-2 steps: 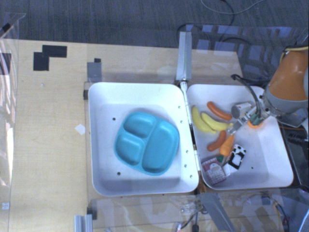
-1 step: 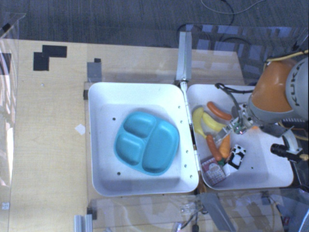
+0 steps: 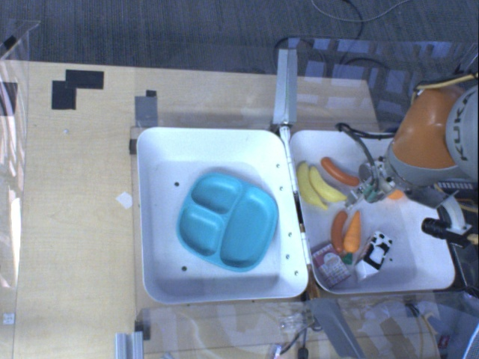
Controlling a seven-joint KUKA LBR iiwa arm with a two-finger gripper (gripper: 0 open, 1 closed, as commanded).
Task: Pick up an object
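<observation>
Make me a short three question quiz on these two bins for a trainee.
1. True or false: the blue divided plastic plate lies in the left white bin.
2. Which lies beside the yellow bananas? A the red sausage; B a green cup; C a spoon.
3. Fill in: the gripper hangs over the ____ white bin.

Key: 1 true; 2 A; 3 right.
</observation>
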